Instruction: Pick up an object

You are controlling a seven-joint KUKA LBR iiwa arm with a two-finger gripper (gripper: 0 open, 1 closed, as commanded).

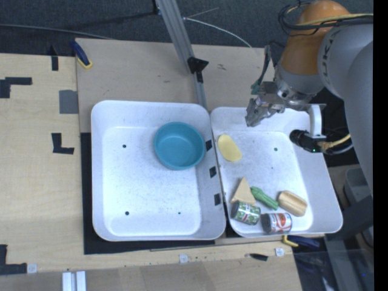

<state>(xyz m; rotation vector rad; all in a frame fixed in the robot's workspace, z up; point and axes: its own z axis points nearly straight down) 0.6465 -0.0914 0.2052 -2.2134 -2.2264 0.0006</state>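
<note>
One yellow piece (229,148) | long axis up-down | gripper (257,117) above-right, apart

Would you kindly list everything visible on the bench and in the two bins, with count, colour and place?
Bins: two, white, side by side on the bench.
Bowl: one, blue, upper right of the left bin.
Yellow piece: one, upper left of the right bin.
Wedge: one, tan, lower right bin.
Green piece: one, beside the wedge.
Bun: one, brown, lower right of the right bin.
Cans: two, green-labelled and red-labelled, on their sides at the right bin's front edge.
Gripper: one, grey, above the right bin's top edge.
</note>
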